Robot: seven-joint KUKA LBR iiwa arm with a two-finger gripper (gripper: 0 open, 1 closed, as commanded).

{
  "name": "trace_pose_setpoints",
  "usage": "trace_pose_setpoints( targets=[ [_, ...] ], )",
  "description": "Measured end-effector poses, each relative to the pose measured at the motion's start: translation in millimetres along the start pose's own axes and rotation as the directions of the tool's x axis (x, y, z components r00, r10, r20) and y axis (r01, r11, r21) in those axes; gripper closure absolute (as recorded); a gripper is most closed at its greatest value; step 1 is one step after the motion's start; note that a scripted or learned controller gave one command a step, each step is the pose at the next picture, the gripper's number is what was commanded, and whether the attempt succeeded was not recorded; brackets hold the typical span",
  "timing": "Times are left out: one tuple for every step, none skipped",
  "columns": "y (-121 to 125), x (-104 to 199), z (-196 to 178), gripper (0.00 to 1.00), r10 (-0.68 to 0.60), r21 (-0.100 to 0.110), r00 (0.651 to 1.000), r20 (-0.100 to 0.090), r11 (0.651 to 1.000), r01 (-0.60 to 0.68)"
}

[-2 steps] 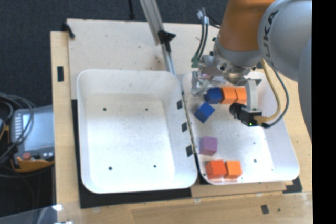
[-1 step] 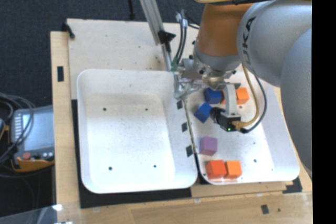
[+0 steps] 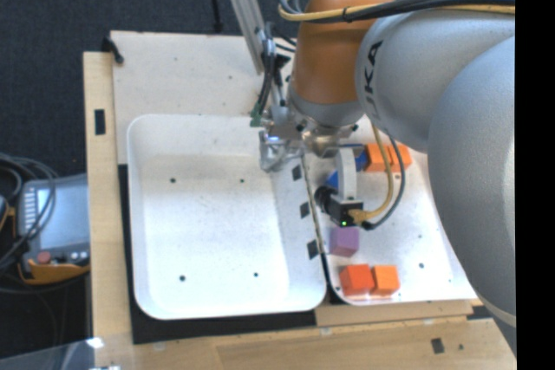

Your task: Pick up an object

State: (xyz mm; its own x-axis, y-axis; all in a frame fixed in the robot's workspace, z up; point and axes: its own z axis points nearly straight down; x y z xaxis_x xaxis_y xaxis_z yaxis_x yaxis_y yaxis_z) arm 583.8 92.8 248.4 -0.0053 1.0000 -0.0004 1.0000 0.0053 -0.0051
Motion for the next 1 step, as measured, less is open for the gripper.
trace_pose_setpoints(
  targets=[
    [0.3, -1.2, -0.7, 0.00, 0.004, -0.001, 1.000, -0.002, 1.000, -0.004]
  ],
)
